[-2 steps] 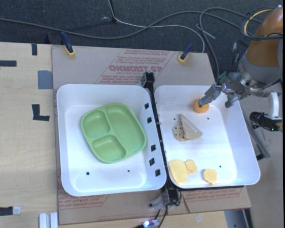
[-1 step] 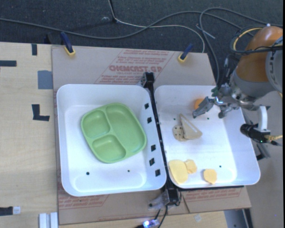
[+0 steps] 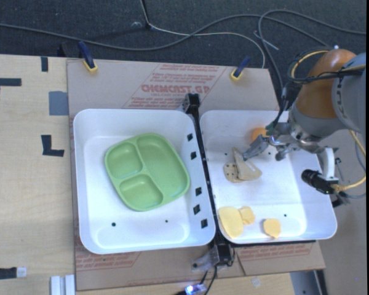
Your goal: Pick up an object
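Note:
My gripper [image 3: 267,152] hangs over the back part of the right bin [image 3: 313,226], its two fingers spread open with nothing between them. Its left finger [image 3: 253,150] points down at a tan, speckled flat piece [image 3: 242,170] that lies in the middle of the bin, just below and left of the gripper. A small orange object [image 3: 258,133] sits right behind that finger. Along the bin's front edge lie a large yellow piece [image 3: 231,222], a smaller yellow piece [image 3: 247,214] touching it, and a round yellow piece [image 3: 272,227].
The left bin [image 3: 89,226] holds a green divided tray [image 3: 146,171], set at a slant. A black divider [image 3: 200,165] runs between the bins. The arm's orange band [image 3: 323,85] and cables rise at the right. Two clamps hold the cardboard at the back.

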`<state>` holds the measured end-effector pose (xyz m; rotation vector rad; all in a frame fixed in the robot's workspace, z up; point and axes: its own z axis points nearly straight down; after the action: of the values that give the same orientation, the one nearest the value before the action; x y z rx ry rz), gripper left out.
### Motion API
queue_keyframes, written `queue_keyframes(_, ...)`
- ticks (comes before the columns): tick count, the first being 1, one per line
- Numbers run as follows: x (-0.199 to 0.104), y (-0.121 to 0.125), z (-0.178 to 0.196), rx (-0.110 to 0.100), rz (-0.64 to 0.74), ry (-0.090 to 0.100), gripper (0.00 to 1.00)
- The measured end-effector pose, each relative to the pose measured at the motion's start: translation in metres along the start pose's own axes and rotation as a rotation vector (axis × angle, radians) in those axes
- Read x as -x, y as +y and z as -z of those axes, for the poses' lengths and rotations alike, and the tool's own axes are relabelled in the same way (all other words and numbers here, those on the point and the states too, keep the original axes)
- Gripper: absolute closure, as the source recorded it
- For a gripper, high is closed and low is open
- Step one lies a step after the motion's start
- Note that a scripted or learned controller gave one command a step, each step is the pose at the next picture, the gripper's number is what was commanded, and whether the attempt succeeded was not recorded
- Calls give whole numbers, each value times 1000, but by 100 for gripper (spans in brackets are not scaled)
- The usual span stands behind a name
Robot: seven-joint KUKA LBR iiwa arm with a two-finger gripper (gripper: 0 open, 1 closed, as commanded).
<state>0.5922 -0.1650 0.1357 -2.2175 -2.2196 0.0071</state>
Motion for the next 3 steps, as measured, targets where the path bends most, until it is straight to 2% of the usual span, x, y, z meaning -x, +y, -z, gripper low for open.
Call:
queue_keyframes(1,-1,2,-51,11,0,-2,0)
queue_keyframes(2,-1,2,-38,11,1,-3,100)
queue_keyframes(3,-5,-5,21,9,0,0,100)
